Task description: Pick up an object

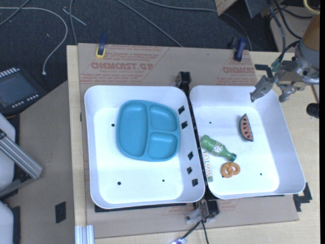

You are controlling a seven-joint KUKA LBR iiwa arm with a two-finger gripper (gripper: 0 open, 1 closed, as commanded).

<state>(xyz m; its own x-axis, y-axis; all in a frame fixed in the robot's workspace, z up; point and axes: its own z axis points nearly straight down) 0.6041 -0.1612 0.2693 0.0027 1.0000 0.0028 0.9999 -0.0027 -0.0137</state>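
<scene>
— Where are the objects seen?
— In the right bin (284,151): a watermelon slice (246,127), a green bottle (217,148) and a pretzel (229,170) near the left wall. A blue plate (148,130) is seen in the left bin (101,177).
— And the jaws?
— The gripper (270,89) is seen above the right bin's far corner, jaws spread, nothing held.

left bin (96,151): tray (148,130) | right bin (277,172): bottle (217,148) left, pretzel (229,170) front, watermelon slice (247,127) right
</scene>
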